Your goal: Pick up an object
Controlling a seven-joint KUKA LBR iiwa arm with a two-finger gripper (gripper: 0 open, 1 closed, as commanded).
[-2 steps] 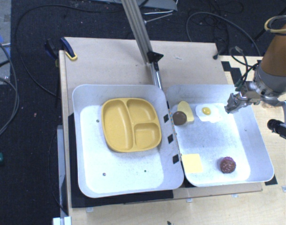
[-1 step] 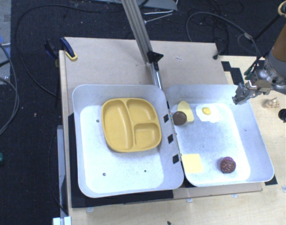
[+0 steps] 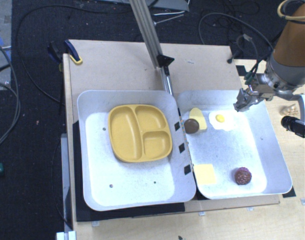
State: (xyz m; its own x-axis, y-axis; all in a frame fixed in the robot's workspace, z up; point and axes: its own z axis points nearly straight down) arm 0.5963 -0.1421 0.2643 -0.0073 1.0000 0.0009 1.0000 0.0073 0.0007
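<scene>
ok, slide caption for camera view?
End effector above right bin near fried egg; yellow tray in left bin.

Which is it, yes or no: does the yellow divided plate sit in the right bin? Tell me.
No, the yellow divided plate lies in the left bin, apart from the right bin.

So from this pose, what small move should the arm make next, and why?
Probably shift the gripper a little toward the fried egg and lower it. The gripper sits over the right bin's far edge, the egg is the nearest object, and nothing is seen between its fingers.
</scene>
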